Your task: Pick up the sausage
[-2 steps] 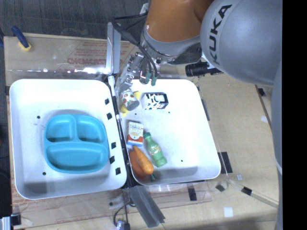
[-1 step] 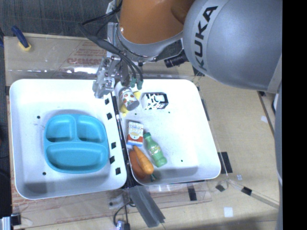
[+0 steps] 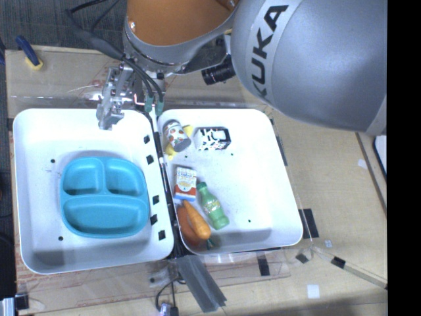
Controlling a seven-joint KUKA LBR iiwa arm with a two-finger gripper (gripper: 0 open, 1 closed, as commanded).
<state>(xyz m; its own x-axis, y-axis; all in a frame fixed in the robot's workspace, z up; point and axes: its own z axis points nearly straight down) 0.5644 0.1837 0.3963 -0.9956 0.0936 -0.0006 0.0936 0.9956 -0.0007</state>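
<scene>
The step in hand looks like the approach, with nothing yet grasped; the grey metal two-finger gripper (image 3: 108, 114) hangs over the far edge of the left shallow white plastic bin (image 3: 33, 176), well apart from the target; its fingers point down toward the bin's far wall, but whether they stand open or closed I cannot tell from this slant, and nothing shows between them.

The sausage, a short orange-brown rounded cylinder (image 3: 193, 222), lies in the right shallow white plastic bin (image 3: 263, 176), at its near left corner, close against the wall that divides the two bins; a small green plastic bottle (image 3: 212, 207) lies just beside it on its right, seemingly touching.

The next move, as I judge it, calls for carrying the gripper rightward across the divider and nearer, then lowering over the sausage with the fingers set across its short width; the bin wall on one side and the bottle on the other leave little room, so a fouled finger is the likely trouble.

By count: two bins; one light blue compartmented plastic tray (image 3: 104, 197) in the left bin; in the right bin one sausage, one green bottle, one small printed carton (image 3: 185, 181), one small can with a red-and-white label (image 3: 176, 137), and one black-and-white patterned card (image 3: 212, 138).
</scene>
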